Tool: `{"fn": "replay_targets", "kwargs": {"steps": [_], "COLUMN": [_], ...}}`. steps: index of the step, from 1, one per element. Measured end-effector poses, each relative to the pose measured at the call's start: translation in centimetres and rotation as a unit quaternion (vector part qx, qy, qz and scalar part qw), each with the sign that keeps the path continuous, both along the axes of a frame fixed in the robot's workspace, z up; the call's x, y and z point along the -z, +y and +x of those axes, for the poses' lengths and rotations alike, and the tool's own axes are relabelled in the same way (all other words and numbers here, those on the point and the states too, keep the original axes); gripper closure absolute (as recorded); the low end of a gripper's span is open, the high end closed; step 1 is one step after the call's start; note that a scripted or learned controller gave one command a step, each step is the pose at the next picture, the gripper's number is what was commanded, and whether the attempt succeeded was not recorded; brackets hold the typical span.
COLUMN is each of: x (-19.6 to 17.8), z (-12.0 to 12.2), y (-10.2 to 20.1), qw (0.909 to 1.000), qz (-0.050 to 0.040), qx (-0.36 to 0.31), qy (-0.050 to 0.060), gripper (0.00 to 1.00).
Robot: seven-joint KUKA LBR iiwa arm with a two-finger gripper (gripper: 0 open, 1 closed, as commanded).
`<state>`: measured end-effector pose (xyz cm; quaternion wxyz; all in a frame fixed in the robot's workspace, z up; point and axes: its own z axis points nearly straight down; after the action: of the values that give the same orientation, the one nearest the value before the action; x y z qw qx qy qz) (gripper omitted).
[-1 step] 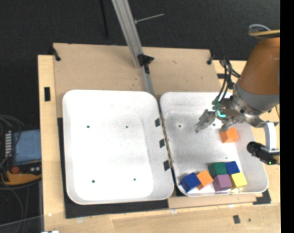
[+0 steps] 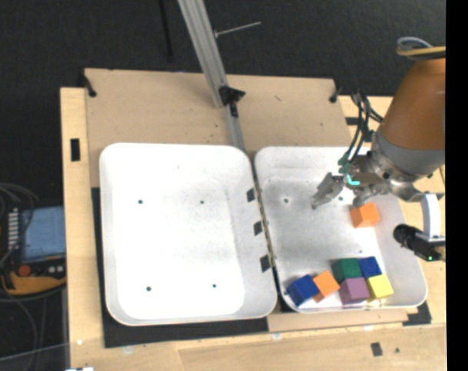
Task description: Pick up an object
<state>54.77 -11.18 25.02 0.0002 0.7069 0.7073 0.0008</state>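
My gripper [image 2: 346, 197] hangs over the upper right part of the right bin [image 2: 295, 230], open, with one grey finger [image 2: 324, 191] splayed to the left. An orange block [image 2: 365, 216] lies on the bin floor just below and right of the gripper, close to its right finger; nothing is held between the fingers. Along the bin's front edge sits a cluster of blocks: a blue one [image 2: 302, 288], an orange one [image 2: 326, 284], a green one [image 2: 346, 270], a second blue one [image 2: 369, 267], a purple one [image 2: 355, 290] and a yellow one [image 2: 380, 286].
The left bin [image 2: 179, 230] stands beside the right one, joined by black clips [image 2: 258, 228]. A slanted metal rail [image 2: 206, 45] rises behind the bins. A black fitting [image 2: 415, 240] sits at the right bin's right rim.
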Motion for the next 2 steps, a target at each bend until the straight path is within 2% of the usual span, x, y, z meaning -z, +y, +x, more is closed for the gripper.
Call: {"fn": "replay_targets", "kwargs": {"steps": [1,2], "x": [4.3,10.3], "z": [0.3,0.6], "y": [0.0,-0.9], "qw": [1.0000,1.0000], "qz": [-0.0012,-0.0013], "qx": [0.002,0.001], "qy": [0.003,0.003], "gripper": [0.00,0.00]}}
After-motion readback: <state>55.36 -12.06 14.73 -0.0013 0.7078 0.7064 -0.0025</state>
